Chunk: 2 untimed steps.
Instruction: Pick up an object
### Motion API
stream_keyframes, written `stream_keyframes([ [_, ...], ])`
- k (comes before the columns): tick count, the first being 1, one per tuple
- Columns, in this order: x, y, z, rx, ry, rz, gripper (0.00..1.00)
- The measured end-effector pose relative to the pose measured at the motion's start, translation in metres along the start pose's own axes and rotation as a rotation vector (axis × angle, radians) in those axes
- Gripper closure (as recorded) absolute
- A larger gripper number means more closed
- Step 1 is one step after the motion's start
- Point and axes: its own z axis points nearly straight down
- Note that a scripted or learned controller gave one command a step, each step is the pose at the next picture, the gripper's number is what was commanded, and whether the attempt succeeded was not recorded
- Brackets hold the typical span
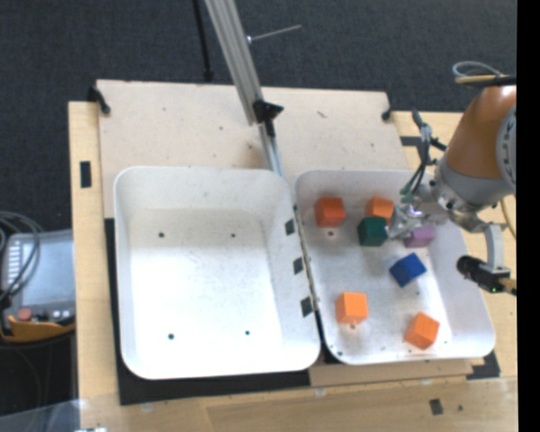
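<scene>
Right bin (468, 331) holds orange blocks (351, 307), gripper (407, 224) beside green block (372, 232).

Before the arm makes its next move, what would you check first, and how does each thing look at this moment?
1. Hand is over the right bin, where the blocks lie: ok.
2. A block lies within close reach: ok; the purple block sits just beside the hand, the green block a little further on its other side.
3. A block is held between the fingers: cannot tell, the hand is too small and blurred.
4. The target stands apart from its neighbours: not ok; green touches an orange block, and purple is crowded by the hand.
5. Easier targets exist: ok; the blue block stands alone.
</scene>
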Motion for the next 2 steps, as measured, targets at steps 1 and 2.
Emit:
stream_keyframes([
  [1, 0.002, -0.003, -0.063, -0.002, -0.001, -0.004, 1.0],
  [2, 0.003, -0.008, -0.126, -0.003, -0.001, -0.006, 1.0],
])
